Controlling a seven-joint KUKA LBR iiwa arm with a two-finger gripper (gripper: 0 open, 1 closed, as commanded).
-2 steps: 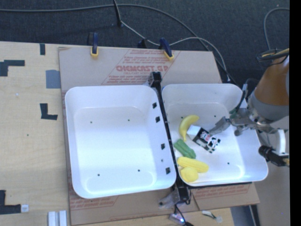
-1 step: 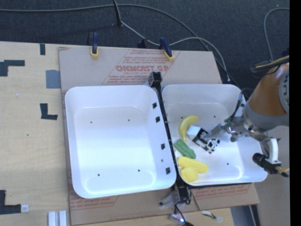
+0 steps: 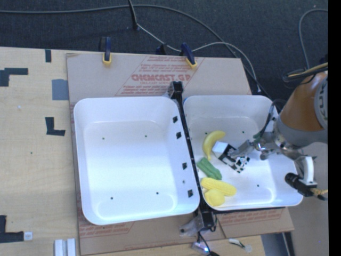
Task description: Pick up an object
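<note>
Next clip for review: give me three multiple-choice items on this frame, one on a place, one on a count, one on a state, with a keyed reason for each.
1. Which shallow white bin holds the toys?
A. left
B. right
C. both

2. How many yellow items lie there?
A. one
B. three
C. five

3. Where is the pincer?
A. down inside the right bin
B. above the left bin
C. off the bench

Key:
1 B, all toys lie in the right bin.
2 B, curved yellow banana, yellow corn cob, round yellow lemon.
3 A, pincer sits beside the green plastic pepper.

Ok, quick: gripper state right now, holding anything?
Gripper: low in the right bin beside the yellow banana; cannot tell its state or whether it holds anything.
</note>
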